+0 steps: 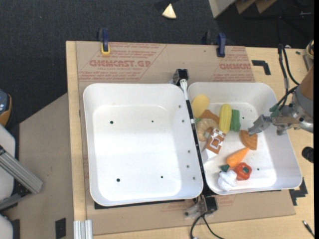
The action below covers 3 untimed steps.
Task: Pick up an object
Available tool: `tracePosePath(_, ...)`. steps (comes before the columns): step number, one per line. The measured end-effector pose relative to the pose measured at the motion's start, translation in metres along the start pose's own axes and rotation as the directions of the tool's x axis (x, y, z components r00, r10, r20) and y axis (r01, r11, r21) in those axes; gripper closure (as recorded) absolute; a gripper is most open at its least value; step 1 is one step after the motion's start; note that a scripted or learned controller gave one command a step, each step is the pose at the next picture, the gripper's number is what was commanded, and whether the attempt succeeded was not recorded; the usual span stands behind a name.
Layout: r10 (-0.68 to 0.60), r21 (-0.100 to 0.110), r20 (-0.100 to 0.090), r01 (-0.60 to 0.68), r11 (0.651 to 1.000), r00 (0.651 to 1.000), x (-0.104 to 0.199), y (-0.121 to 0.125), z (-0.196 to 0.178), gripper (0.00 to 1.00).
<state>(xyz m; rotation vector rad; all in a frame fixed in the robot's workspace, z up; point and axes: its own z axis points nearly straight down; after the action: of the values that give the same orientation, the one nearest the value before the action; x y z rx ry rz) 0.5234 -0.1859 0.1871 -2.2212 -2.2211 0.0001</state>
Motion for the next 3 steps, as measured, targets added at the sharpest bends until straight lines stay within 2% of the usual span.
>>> tracePosePath(1, 0.0, -0.01, 0.004, 0.0, 1.0, 1.0, 0.051, 0.022, 0.085, 0.0)
tracePosePath(2, 0.0, -0.011, 0.008, 0.0, 1.0, 1.0, 0.053, 0.038, 0.098, 0.0)
tracePosePath(3, -0.006, -0.008, 0.002, 0.006, 1.0, 1.0, 0.082, 0.103, 0.101, 0.0)
